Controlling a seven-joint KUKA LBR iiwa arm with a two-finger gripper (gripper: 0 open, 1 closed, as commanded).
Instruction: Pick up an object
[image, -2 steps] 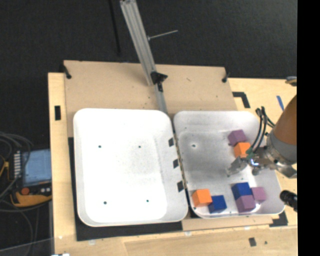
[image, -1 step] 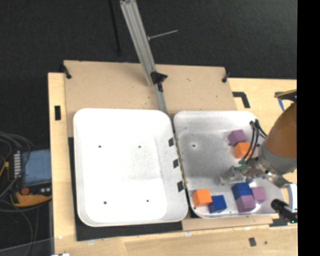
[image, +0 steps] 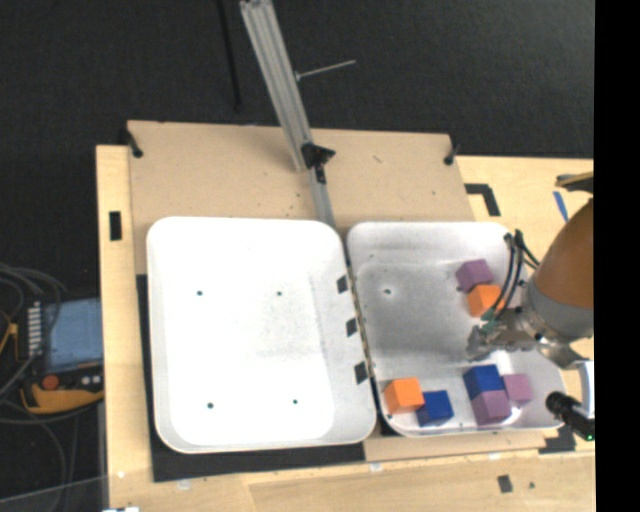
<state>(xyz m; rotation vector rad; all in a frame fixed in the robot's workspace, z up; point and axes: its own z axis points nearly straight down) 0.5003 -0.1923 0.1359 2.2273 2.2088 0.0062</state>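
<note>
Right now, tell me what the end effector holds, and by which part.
Cannot be told: the end effector sits low in the right bin, just below an orange block, with nothing visibly between its tips.

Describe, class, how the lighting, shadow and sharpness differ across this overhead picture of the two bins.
Camera view: the left bin is brightly lit, almost washed out; the right bin looks greyer, with soft shading across its floor; the arm and gripper are slightly blurred at the right; the blocks, such as the orange block, have soft edges; the surroundings beyond the bench are dark.
</note>
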